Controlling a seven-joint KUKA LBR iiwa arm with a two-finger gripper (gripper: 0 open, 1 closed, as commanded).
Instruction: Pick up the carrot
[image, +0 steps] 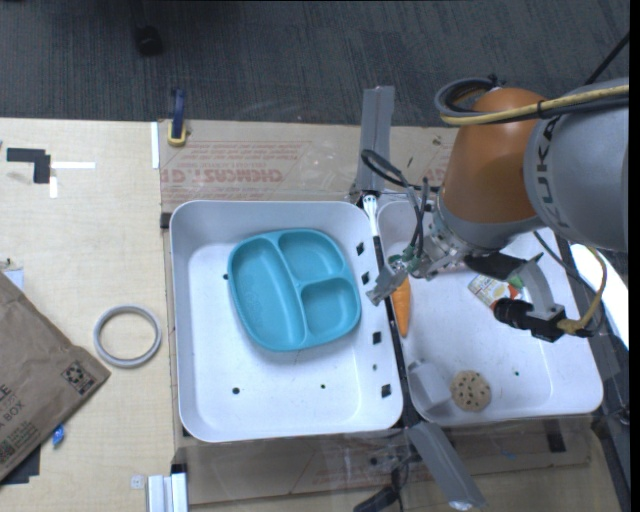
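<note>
The orange carrot (402, 308) hangs upright at the left wall of the right bin (560, 400), close to the divider between the two bins. Its upper end is tucked into my gripper (392, 286), which comes down from the grey and orange wrist above it. One grey finger (378, 292) shows just left of the carrot's top, and the other is hidden behind the carrot. The gripper is shut on the carrot's upper end.
A blue divided plate (295, 290) lies in the left bin (200, 380). A round cookie (469, 390) and a small packet (488, 290) lie in the right bin. A tape ring (127, 334) and a cardboard box (35, 380) rest on the bench at left.
</note>
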